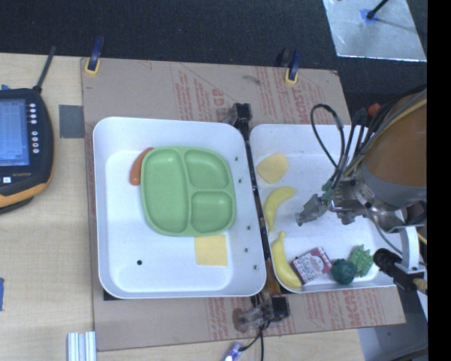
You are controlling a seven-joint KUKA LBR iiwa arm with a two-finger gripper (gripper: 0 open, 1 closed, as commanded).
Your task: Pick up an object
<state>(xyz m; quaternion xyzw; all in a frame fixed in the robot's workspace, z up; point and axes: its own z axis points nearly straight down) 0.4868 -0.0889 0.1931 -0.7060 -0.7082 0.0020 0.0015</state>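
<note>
Several small items crowd my right bin (316, 138), so a slanted descent could nudge the banana slice (276, 199) or the banana (283, 263) aside and close on nothing; my tool (310, 213) hangs above bare bin floor beside the slice, holding nothing, finger spread unclear.

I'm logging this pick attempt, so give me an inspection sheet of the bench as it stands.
Surface: cardboard sheet under two white bins, clamped at the far edge.
Job's things: right bin holds a yellow chip, banana slice, banana, red packet, broccoli. Left bin holds a green divided plate, a cheese slice, an orange-red item partly under the plate.
Clutter: nothing seen.
Grippers: gripper above the right bin, nothing visibly between its fingers.
Cables: black loops at the wrist.
Surroundings: teach pendant at left.
</note>
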